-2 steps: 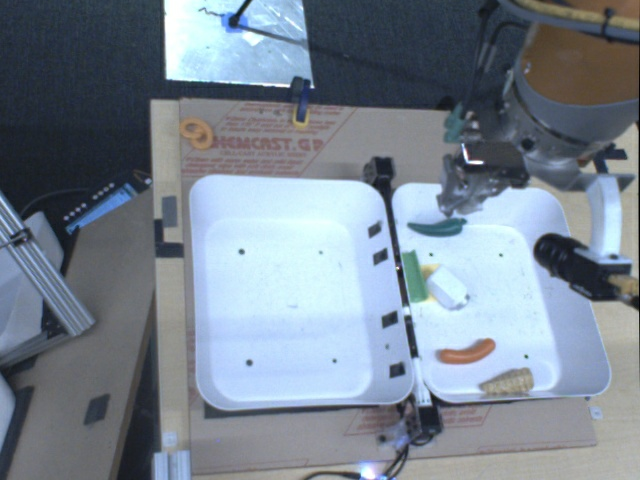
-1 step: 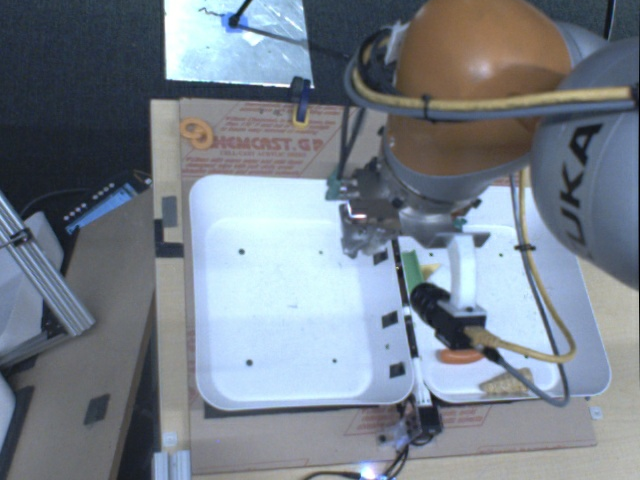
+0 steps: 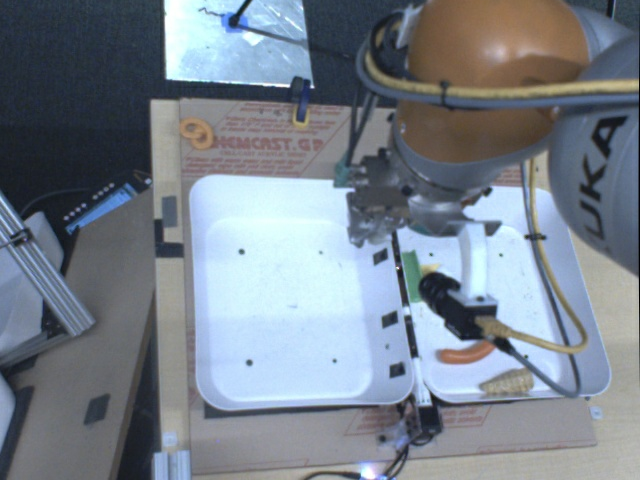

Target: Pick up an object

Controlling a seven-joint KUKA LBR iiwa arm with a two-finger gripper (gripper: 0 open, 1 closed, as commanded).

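The task seems to be at its first part; no object is lifted yet, as far as the view shows. The gripper [image 3: 372, 218] hangs under the wide orange band of the arm [image 3: 490, 58], above the far end of the seam where the two bins meet. It appears as a grey metal block seen from above, and I cannot tell whether it is released or clenched, because the wrist covers its lower end; nothing that looks like a carried object shows beneath it.

The objects to choose from lie in the right-hand bin [image 3: 585, 358] of the view. An orange object [image 3: 466, 355], long and a little curved, lies near the front wall; just beside it, closer to the front corner, lies a tan object [image 3: 506, 380] with a rough surface. A green piece [image 3: 409, 265] lies along the inner wall by the seam, near the gripper; a small yellow bit [image 3: 430, 268] is just beside it, perhaps part of something that the arm hides. All of them rest on the bin floor; none is raised.

The left-hand bin [image 3: 200, 268] shows its white floor with a few dark dots.

By my judgement almost everything is left to do: the gripper must go over one object, descend, close on it and lift it clear. The green piece is the nearest; however, it lies against the wall, which may make the grasp difficult; the orange object has more free space around it.
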